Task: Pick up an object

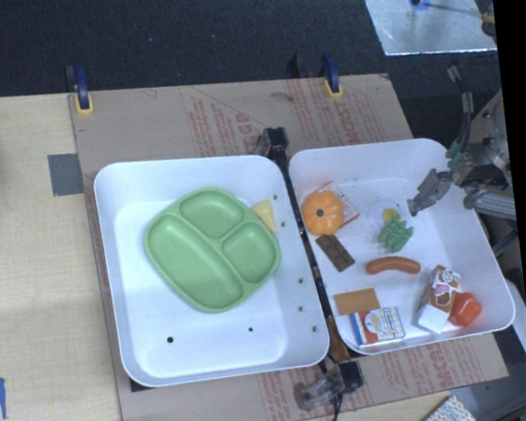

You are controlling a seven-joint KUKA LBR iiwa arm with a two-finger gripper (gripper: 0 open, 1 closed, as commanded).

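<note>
From my seat, nearest the camera in the right-hand white bin [494, 254] lie a small red-and-white printed carton [384, 324] and a flat tan card-like square [356, 302] just above it, both near the bin's front-left corner. At the front right sits a red tomato-like toy [465, 308] touching a small white-and-red box [442, 288]. All look light; the carton and box should be stiff enough to pinch across their short sides, while the flat square would give me almost no edge to grip.

Further in lies an orange-red toy sausage [393, 265], smooth and rounded. I judge it light and a bit slippery, best taken across its middle. Beside it a dark brown bar [335, 251] lies flat. Beyond are a green bunch of toy leaves or grapes [395, 233], bumpy and easy to catch, and a small orange pumpkin [323, 212], round, probably hard plastic, likely to roll out of a narrow pinch.

The left-hand white bin [119, 268] carries a pale green divided plate [213, 248] with a yellow piece [264, 216] at its rim.

The gripper [428, 193] hangs over the right bin's far side, above and right of the green bunch, with nothing between its fingers; I cannot tell how wide it stands.
</note>
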